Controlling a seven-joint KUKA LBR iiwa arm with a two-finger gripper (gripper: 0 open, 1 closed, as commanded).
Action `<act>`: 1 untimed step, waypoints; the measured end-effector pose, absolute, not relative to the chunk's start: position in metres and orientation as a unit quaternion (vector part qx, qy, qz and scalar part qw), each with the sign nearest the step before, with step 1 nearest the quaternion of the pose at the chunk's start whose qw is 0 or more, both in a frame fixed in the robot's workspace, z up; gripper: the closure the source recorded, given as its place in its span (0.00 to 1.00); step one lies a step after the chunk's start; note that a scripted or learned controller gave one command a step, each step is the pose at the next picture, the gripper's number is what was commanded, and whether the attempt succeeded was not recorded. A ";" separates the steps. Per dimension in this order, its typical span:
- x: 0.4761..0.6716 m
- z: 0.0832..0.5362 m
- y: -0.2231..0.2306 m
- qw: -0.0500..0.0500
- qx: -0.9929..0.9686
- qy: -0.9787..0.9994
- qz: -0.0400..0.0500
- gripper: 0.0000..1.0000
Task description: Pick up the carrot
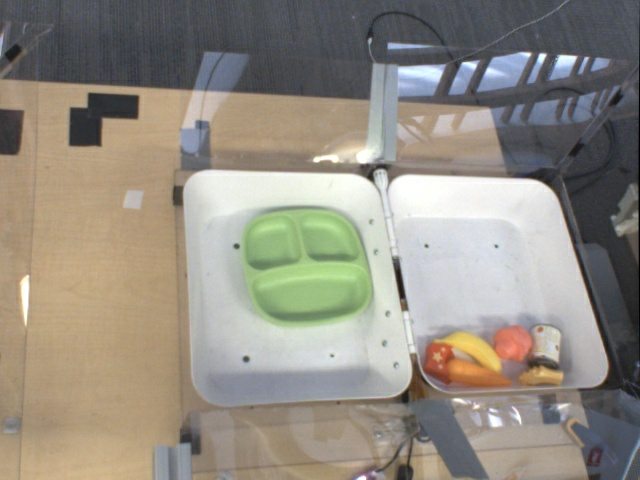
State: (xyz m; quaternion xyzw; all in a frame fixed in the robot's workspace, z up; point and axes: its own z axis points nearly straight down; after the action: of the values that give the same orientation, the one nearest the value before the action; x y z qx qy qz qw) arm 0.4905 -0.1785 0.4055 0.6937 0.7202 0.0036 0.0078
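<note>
You had the wooden worktop (90,268) in front of you, with the two white bins side by side on it. The left bin (215,368) carried a green divided plate (305,266) near its middle, with nothing in its three compartments. The right bin (480,228) was bare across its far and middle parts, and all the food was crowded along its near wall.

In that cluster, the yellow banana (472,348) lay slanted on the far side. The carrot (478,374) lay on its side just nearer than the banana, almost against the near wall of the right bin. It looked to be touching the banana along its far side, and its thick end was against a small red fruit (438,356) on the left. To the right of the banana sat a round pinkish-orange fruit (513,342), then a small jar (546,343), with a little yellow and brown piece (542,375) near the jar and just beside the carrot's thin end.

You could not tell how the fingers stood, apart or together.

By my reading, the task was at its very start. The carrot rested untouched in the bin, nothing was lifted, and the whole job was left: the approach, the closing on the carrot and the lift. You would have judged the pick an awkward one, since the carrot was hemmed in by the banana, the red fruit and the bin wall, which left little room on either side of it.
</note>
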 end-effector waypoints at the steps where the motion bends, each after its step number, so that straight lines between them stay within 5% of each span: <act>1: 0.496 0.437 -0.175 0.004 0.678 0.735 0.002 1.00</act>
State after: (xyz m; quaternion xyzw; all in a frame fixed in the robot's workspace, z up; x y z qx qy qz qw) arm 0.4963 -0.1749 0.4366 0.6778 0.7352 0.0016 0.0037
